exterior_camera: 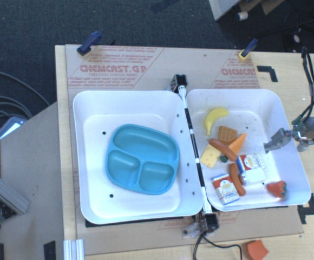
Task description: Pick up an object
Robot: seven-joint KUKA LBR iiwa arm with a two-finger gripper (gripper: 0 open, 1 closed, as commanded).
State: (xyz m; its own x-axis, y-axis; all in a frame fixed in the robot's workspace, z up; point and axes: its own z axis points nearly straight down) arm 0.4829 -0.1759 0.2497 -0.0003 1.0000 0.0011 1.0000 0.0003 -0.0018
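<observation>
The right bin (270,104) holds several toy foods. A yellow banana (216,119) lies near its back, with a tan cracker (227,133) and an orange wedge (237,142) just in front. A red-brown sausage (222,149) lies aslant beside a pale yellow cheese block (210,157). Nearer the front are a second sausage (236,180), a white and red carton (253,168), a smaller carton (226,190) and a red fruit (276,188). My gripper (274,141) reaches in over the right side of this bin, apart from the foods, with nothing seen in it.
The left bin (86,145) carries a blue three-compartment tray (142,158). A black divider (191,140) runs between the bins. Cables (308,75) hang at the right edge. An orange block (256,249) lies on the bench in front.
</observation>
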